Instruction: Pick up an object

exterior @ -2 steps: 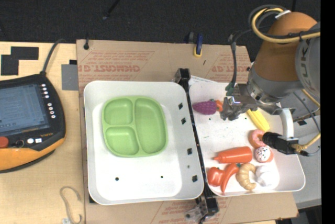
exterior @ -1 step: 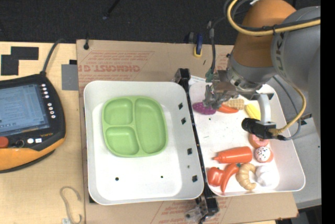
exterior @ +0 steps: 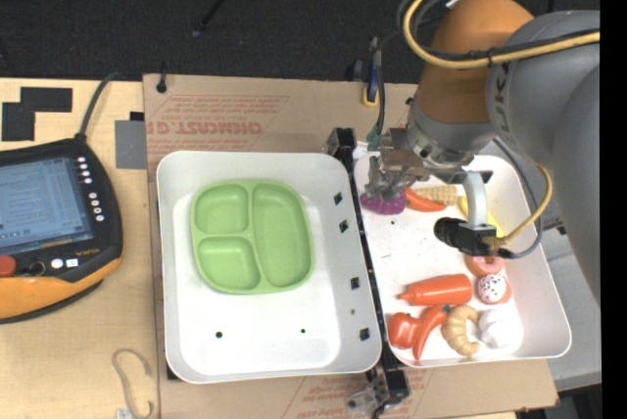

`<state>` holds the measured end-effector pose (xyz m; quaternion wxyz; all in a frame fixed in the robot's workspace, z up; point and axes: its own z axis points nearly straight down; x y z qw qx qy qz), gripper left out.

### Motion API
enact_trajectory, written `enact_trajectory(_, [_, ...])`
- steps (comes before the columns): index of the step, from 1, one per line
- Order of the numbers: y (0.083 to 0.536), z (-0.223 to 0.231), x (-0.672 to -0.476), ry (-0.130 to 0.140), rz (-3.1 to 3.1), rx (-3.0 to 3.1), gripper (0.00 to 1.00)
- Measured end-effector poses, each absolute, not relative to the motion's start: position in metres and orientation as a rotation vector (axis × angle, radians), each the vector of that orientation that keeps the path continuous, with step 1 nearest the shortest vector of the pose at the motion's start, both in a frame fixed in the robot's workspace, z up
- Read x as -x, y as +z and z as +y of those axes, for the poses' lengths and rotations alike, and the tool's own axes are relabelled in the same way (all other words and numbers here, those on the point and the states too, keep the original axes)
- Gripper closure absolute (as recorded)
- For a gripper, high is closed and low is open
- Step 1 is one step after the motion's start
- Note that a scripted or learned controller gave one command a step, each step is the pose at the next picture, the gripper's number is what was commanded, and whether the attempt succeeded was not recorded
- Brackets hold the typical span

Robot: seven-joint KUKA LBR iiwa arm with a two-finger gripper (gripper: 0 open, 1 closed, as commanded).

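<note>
Dark carpet fills the upper part of the frame, with loose cables trailing across it, and below it sits a cardboard-covered desk [exterior: 245,109] bearing two shallow white bins side by side. At the left edge of the frame a control tablet [exterior: 49,226] with an orange underside rests on the desk, its screen lit.

Inside the left bin [exterior: 186,329] lies a green divided plate [exterior: 252,237] with three compartments, set toward the bin's upper half.

Over the right bin [exterior: 549,329] the grey arm [exterior: 549,74] reaches in from the right of the frame, its orange band [exterior: 480,25] above the wrist. Its hand [exterior: 389,182] hangs at the bin's upper left corner, directly over a purple toy [exterior: 383,204] lying on the bin floor; the fingertips appear to touch or nearly touch the toy, but whether they are wide or narrow cannot be told from this angle.

Just right of the purple toy lies an orange carrot-like piece [exterior: 423,202]. Lower in the bin sit an orange-red bottle shape [exterior: 436,290], a red pepper [exterior: 411,329], a tan croissant [exterior: 460,329], a small spotted white ball [exterior: 492,287] and a pink ring [exterior: 484,264], clustered close together toward the lower right of the frame.
</note>
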<state>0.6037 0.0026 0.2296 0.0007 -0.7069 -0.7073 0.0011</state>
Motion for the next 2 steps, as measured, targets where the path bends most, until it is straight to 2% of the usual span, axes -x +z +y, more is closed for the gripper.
enact_trajectory(1, [0.2166, 0.0123, -0.6051, 0.006, -2.219, 2.22, 1.0])
enact_trajectory(2, [0.223, 0.0109, -0.6141, 0.003, -2.227, 2.214, 1.0])
